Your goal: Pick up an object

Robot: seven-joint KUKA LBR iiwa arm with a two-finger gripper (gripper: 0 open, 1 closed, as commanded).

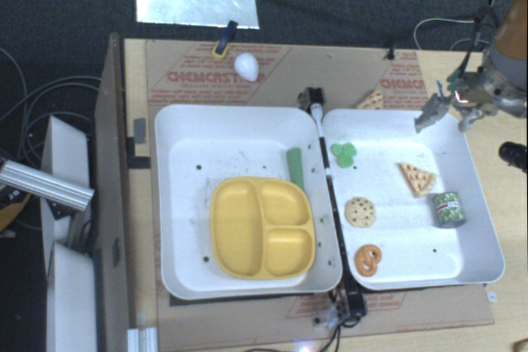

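The gripper point(450, 110) stood open, its two fingers spread apart with nothing between them, poised above the far right corner of the right bin point(474, 177). No object had been grasped, so the task was, by this showing, barely begun: the approach, the descent, the closing and the lift all remained.

Nearest the jaws, a little toward the camera and just inside the bin, lay the pizza slice point(417, 178), flat on the white floor. Further on the same side, close to the bin's right wall, sat the small green can point(449, 209), lying tilted. Leftward of the jaws, near the divider between the bins, was a green leafy piece point(343, 152); beyond it toward the camera lay the cookie point(360, 212), and nearer the front rim the pretzel point(368, 260). All five lay well apart from one another, so any could serve as the target; the pizza slice looked the shortest reach, though its flatness might make it hard to pinch.

Farther left still, the left bin point(181, 144) bore a yellow divided tray point(261, 227), with a green block point(294, 166) just beside its far edge. Outside the bins, on the bench board behind, rested a white egg point(246, 66) and another wedge-shaped item point(372, 100), left of the jaws.
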